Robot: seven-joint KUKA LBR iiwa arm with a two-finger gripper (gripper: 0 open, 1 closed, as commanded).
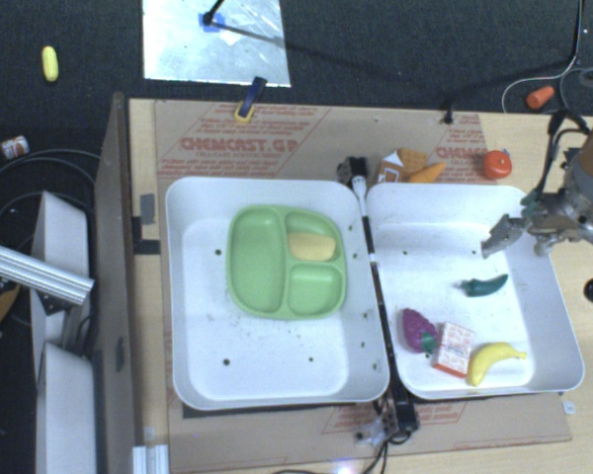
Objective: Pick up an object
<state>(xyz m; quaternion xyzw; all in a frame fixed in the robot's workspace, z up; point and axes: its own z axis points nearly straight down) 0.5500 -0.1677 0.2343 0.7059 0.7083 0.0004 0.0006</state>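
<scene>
The fingers (514, 233) hang over the right bin's (425, 210) far right edge; whether they are apart or together is too blurred to tell. A green pepper (485, 285) lies just below them with bare floor leftward. Purple grapes (416, 328), a small box (454, 349) and a banana (492, 360) crowd the near right corner.

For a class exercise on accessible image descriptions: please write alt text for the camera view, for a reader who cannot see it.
A robot gripper hovers over the right bin, which holds a green pepper, purple grapes, a small box and a banana. The left bin holds a green divided plate with a yellow item in one compartment.
</scene>
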